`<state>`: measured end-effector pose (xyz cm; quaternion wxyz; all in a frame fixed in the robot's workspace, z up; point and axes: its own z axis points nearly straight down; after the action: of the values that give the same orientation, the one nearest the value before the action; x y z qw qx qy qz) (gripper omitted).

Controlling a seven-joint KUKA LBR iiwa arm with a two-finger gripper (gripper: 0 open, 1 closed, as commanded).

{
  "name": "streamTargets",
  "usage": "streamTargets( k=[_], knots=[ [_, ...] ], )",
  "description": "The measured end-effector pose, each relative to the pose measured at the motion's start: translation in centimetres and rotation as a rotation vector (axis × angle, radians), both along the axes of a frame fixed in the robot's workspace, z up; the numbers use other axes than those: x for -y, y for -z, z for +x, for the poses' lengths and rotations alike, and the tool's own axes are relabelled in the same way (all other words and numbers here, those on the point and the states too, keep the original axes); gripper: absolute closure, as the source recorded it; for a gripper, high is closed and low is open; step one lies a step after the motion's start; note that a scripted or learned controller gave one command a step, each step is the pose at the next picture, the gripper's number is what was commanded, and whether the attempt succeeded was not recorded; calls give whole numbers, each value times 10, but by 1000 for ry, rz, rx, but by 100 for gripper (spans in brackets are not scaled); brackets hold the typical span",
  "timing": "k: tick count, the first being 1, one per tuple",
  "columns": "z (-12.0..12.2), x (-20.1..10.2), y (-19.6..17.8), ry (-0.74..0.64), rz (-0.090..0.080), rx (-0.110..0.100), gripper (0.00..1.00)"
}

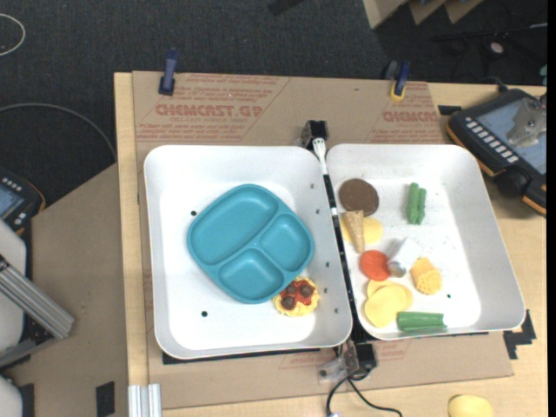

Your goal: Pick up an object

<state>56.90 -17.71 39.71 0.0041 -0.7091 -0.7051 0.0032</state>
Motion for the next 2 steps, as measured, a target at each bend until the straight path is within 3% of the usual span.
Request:
streamTargets(
  k=[1,2],
  knots=[
    [-95,-7,64,-1,3,-1,100],
    [-20,49,-143,-6,-13,31,100]
  ],
)
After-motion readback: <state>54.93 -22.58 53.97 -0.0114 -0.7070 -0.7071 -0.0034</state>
